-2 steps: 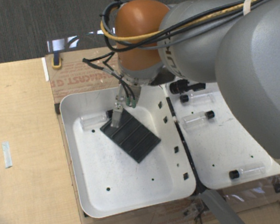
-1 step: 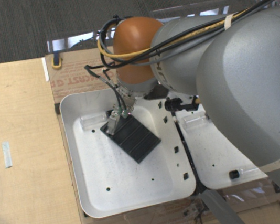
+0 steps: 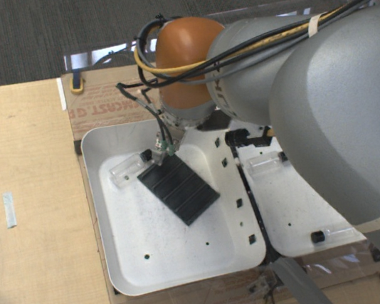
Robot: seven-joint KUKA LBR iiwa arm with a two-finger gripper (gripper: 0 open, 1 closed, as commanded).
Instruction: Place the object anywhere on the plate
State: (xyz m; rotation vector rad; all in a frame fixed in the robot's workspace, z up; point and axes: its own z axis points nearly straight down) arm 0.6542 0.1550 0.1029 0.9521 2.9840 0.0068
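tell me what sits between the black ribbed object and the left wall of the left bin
In the camera view, a small clear plastic piece lies between the black ribbed object and the left wall of the left bin; lower down, that stretch is bare white floor.

Even, bright overhead light fills my view, with the left bin (image 3: 123,267) near white and only soft shadows under my arm (image 3: 327,110). My orange band (image 3: 184,55) shows mild sheen; focus is slightly soft throughout.

Two white bins, left (image 3: 123,267) and right (image 3: 289,228), sit on the bench (image 3: 27,211).
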